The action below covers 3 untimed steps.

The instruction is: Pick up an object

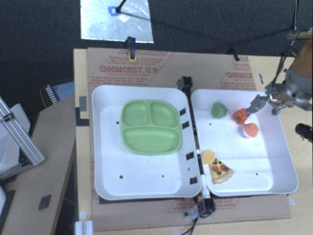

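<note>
The pincer [254, 105] reaches over the right bin [283, 146] on the counter [230, 65], its tip touching one orange-red toy [239, 116]; whether it grips cannot be told. Just below the tip lies one red-and-white piece [250, 129], just left one green ball [219, 110], farther down-left one pizza slice [219, 169] and one yellow chip [209, 156] near the rim. Farther left, one green divided plate [150, 127] occupies the left bin [105, 170], with open floor around it.

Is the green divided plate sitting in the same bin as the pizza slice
No, the green divided plate lies in the left bin, while the pizza slice lies in the right bin.
</note>
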Motion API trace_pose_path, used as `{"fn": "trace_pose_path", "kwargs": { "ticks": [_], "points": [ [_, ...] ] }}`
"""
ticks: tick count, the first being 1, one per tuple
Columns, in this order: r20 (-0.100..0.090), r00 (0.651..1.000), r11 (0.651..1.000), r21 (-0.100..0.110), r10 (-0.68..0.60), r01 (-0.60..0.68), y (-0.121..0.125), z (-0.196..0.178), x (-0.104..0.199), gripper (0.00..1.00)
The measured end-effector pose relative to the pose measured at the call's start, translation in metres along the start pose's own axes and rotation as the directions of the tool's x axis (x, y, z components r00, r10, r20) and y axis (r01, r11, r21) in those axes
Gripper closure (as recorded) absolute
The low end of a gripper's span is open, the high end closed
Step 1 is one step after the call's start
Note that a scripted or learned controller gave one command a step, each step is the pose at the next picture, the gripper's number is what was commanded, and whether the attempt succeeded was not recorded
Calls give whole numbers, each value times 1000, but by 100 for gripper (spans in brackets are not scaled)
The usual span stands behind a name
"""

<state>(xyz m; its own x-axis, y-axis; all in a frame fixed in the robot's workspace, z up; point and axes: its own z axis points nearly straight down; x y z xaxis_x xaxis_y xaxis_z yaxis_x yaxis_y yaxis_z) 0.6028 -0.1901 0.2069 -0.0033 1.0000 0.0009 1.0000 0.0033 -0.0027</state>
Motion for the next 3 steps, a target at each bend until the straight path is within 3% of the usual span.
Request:
{"fn": "trace_pose_path", "kwargs": {
  "ticks": [1, 2, 3],
  "points": [
    [1, 1000, 1000, -1, 0, 0, 9, 49, -3, 0],
    [0, 1000, 1000, 0, 1, -1, 2, 106, 3, 0],
    [3, 1000, 1000, -8, 1, -1, 4, 92, 2, 100]
  ]
}}
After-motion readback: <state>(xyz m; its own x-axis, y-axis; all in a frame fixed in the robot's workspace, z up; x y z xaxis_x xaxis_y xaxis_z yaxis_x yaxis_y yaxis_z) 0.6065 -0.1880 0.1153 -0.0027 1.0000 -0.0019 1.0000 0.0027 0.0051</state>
